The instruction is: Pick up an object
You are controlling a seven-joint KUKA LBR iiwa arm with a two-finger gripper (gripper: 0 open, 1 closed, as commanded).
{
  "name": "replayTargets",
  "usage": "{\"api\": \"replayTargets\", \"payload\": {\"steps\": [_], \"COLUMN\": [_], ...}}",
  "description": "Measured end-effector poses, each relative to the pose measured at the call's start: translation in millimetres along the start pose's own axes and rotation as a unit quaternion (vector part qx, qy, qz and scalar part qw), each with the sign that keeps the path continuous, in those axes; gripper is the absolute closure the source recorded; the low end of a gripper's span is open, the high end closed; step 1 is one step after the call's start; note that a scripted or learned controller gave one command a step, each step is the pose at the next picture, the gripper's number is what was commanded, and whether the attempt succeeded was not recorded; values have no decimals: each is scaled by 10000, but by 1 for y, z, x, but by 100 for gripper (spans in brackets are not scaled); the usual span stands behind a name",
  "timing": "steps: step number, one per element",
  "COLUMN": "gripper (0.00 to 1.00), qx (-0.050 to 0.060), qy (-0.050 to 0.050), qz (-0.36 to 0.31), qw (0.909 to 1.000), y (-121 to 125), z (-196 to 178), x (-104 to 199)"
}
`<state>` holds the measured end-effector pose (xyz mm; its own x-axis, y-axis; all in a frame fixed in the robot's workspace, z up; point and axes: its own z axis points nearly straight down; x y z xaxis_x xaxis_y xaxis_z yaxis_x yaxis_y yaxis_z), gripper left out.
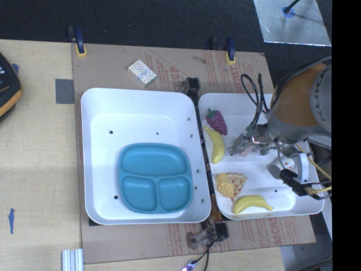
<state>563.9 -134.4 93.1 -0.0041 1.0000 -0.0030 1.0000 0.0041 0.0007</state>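
Two white bins on the desk (39,151): left bin (98,103) holds one blue divided tray (154,176); right bin (299,206) holds the pickable stuff.

Arm (299,103) over the right bin, claw (243,145) low, just beside the upper banana (215,144); can't tell if it is released or clenched, nothing visibly between its tips.

Risks, my guess: claw closes on air or nudges the banana against the bin wall; curved fruit may slip out; cables (254,92) could snag.

Counts: 2 bins, 1 tray, 2 bananas (second one (252,204) at the front edge), 1 yellow-orange corn-like piece (231,184), 1 purple grape bunch (216,121).
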Motion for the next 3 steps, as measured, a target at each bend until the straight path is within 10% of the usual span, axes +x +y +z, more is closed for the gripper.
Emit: {"api": "replayTargets", "payload": {"steps": [1, 3], "gripper": [100, 100], "qx": [24, 17], "qy": [2, 19], "qz": [-18, -3], "qw": [10000, 10000], "y": [-1, 22], "z": [-9, -122], "x": [0, 135]}}
